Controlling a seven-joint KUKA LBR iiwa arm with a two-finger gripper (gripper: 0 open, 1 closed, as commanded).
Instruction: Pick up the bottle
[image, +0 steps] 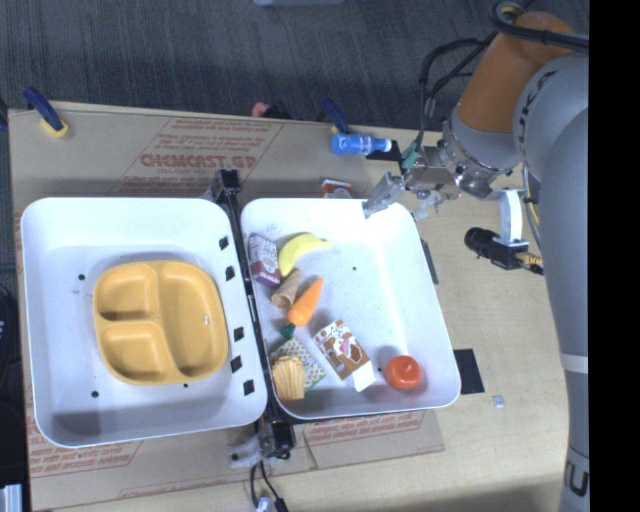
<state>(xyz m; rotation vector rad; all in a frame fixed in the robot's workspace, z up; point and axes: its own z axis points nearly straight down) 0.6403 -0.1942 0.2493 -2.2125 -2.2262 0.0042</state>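
Camera view, looking down at a slant on a tabletop (500, 430) of pale tan board, partly covered by a flattened cardboard sheet (190, 155) printed with red lettering. Beyond the far edge of the tabletop lies dark grey carpet-like flooring (200, 50). Two shallow white bins sit side by side on the cardboard, joined along their shared edge by black clips. The left bin (50, 330) carries a yellow divided tray (160, 320) with three compartments. The right bin (425, 300) carries a yellow banana (300, 248), an orange carrot (306, 300) just beside it, a small cone-shaped piece (286, 292) touching the carrot, a dark printed packet (264, 256) at the bin's left wall, a small printed carton (345, 355), an orange tomato-like fruit (404, 372) near the front right corner, and a tan ridged piece (289, 377) at the front left.

The bottle (360, 145), blue with a pale end, lies on its side on the cardboard outside both bins, beyond the far rim of the right bin. A blue clamp with a yellow tip (45, 112) grips the cardboard's far left corner; another blue clamp (334, 115) sits near the bottle.

The grey arm (560, 200), with its orange band (500, 85), reaches in from the right. Its pincer (400, 195) hangs over the far right corner of the right bin, just right of and nearer than the bottle, fingers spread apart with nothing between them.
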